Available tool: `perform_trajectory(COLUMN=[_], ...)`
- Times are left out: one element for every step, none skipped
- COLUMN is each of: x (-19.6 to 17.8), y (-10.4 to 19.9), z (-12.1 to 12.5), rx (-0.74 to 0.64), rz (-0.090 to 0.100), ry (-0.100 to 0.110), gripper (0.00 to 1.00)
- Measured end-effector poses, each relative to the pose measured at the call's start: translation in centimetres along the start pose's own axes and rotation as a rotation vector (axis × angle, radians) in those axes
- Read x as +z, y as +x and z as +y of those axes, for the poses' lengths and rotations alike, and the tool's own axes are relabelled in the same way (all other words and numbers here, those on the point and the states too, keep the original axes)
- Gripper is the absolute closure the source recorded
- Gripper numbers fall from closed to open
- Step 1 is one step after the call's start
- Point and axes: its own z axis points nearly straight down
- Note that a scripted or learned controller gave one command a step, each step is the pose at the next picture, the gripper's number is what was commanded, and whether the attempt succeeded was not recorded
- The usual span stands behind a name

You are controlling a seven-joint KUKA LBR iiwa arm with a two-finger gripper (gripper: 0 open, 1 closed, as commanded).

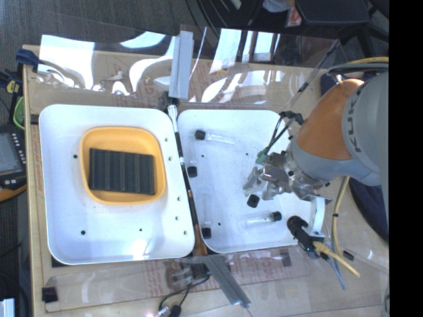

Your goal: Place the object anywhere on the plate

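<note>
A yellow plate [121, 140] with a dark ribbed insert lies in the left bin [59, 230]. Two clear tubes with black caps lie in the right bin [231, 121]: one tube [215, 138] near the far left corner, the other tube [261, 220] near the front edge. My gripper [256, 191] hangs low over the right bin's right half, just above and behind the front tube. A small black piece [252, 201] sits at its tip; whether it is a held thing or part of the gripper is unclear.
The divider [184, 177] between the bins carries small black knobs. A grey metal bar [180, 65] stands behind the bins. Cables and yellow hoses [330, 249] trail from the arm past the right bin's front right corner.
</note>
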Motion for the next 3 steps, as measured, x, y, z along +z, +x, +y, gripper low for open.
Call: perform_trajectory(x=[4.9, -4.3, -0.3], y=[4.9, 11.8, 15.4], z=[-2.3, -1.8, 3.4], rx=[-0.189, -0.224, -0.358], rz=[0.000, -0.001, -0.002], ry=[0.003, 0.000, 0.002], gripper=[1.00, 1.00, 1.00])
